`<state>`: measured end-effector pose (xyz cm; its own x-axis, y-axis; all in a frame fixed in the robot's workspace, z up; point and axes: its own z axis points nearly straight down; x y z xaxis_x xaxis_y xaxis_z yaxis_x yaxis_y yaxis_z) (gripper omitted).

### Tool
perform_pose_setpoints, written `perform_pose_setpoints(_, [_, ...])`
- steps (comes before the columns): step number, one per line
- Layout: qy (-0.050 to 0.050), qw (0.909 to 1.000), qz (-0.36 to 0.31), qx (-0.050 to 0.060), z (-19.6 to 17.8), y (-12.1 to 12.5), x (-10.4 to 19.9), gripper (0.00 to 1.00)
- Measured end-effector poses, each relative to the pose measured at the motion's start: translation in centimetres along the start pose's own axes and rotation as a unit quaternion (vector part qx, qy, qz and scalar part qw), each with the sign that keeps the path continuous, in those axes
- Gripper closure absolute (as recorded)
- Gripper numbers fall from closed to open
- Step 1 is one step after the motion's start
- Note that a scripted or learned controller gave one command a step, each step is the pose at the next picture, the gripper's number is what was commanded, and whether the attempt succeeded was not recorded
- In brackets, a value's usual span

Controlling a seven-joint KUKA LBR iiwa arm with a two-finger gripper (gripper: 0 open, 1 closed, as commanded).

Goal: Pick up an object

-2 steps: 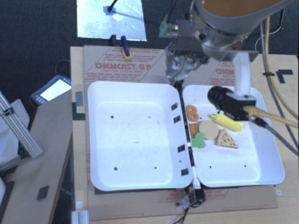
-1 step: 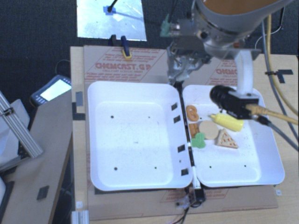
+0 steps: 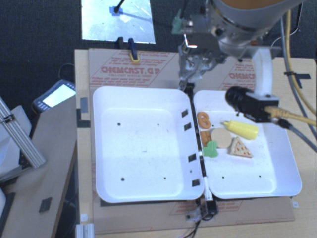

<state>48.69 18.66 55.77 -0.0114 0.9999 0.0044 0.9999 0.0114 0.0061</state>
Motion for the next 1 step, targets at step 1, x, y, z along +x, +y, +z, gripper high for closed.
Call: perform_pose_setpoints(1, [0.001,1.0,-0.002,-0.001,-1.1,0.03,0.02,1.0])
